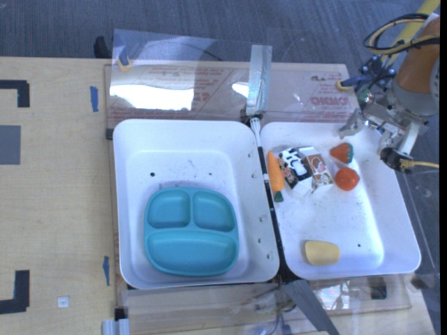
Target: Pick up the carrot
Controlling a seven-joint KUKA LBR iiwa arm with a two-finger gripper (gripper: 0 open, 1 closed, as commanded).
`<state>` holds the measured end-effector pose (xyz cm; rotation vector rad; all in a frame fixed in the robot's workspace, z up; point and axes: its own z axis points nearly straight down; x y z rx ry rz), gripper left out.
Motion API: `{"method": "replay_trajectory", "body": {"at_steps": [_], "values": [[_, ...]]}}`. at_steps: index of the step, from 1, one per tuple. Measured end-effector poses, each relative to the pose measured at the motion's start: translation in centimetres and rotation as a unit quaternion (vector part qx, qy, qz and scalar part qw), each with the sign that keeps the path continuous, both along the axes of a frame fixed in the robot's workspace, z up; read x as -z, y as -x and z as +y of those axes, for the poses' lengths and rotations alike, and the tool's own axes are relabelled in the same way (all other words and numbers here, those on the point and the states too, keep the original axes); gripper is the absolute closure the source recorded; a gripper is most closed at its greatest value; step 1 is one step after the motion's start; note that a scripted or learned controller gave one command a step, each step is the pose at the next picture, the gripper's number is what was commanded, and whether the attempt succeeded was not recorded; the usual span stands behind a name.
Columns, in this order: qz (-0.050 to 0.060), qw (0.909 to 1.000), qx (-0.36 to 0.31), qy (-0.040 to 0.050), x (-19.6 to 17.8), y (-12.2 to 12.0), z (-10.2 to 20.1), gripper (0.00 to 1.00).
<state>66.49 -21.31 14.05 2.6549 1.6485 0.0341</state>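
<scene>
**A:** How far along is the carrot pick?

**B:** By my reading, it is not begun. The carrot (275, 172) lies in the right bin (391, 215), tight against that bin's left wall, long axis running near to far, green stub at the near end. The gripper (383, 128) hangs over the bin's far right corner, well apart from it. I cannot tell whether it is released or clenched; the view is too cluttered with cables and fittings there. Nothing shows in its grasp.

**A:** So reaching, closing and lifting are all left?

**B:** Yes, as far as this shows.

**A:** What about room around the carrot?

**B:** Tight. The wall and the divider between the bins crowd its left side. On its right, a black-and-white packet (296, 165) touches or nearly touches it, with a small printed carton (319, 170) just beyond. Two red fruits (345, 167) sit further right, on the arm's way across.

**A:** Any open floor?

**B:** The near middle of the bin is open, save a yellow piece (321, 252). The left bin (133, 159) holds a teal divided plate (191, 231).
</scene>
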Motion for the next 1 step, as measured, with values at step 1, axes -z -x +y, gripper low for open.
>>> {"method": "replay_trajectory", "body": {"at_steps": [1], "values": [[0.009, 0.9995, 0.030, -0.0065, 2.06, 1.29, 0.77, 0.00]]}}
